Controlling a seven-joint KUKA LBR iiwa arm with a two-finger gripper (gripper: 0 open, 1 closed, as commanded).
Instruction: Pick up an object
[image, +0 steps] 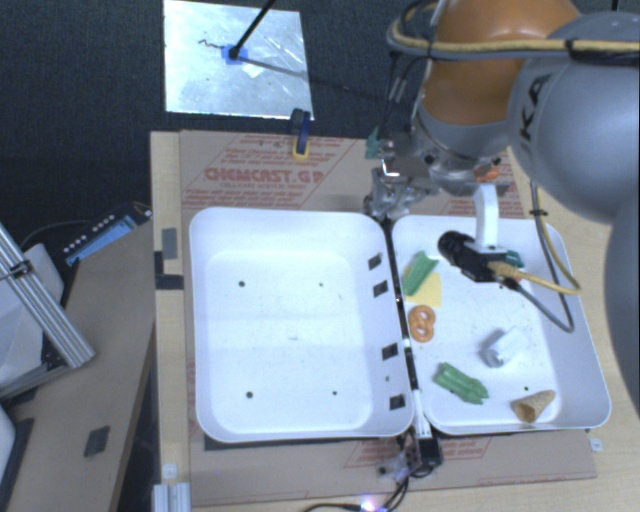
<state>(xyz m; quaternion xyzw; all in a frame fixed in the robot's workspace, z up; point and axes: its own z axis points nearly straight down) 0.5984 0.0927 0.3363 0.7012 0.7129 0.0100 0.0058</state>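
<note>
Gripper (395, 200) hangs over the right bin's (590, 385) back rim; finger state unclear; descending here risks striking the rim, missing the pretzel (422, 323)

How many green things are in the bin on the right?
2. One green piece lies near the top left of the right bin, touching a yellow piece. The other green piece lies lower down, near the front. More could be hidden under the arm.

Both bins (290, 330) look like smooth, matt white plastic; beneath lies printed brown cardboard (270, 172); behind it, a crinkled shiny foil sheet (235, 62).
</note>
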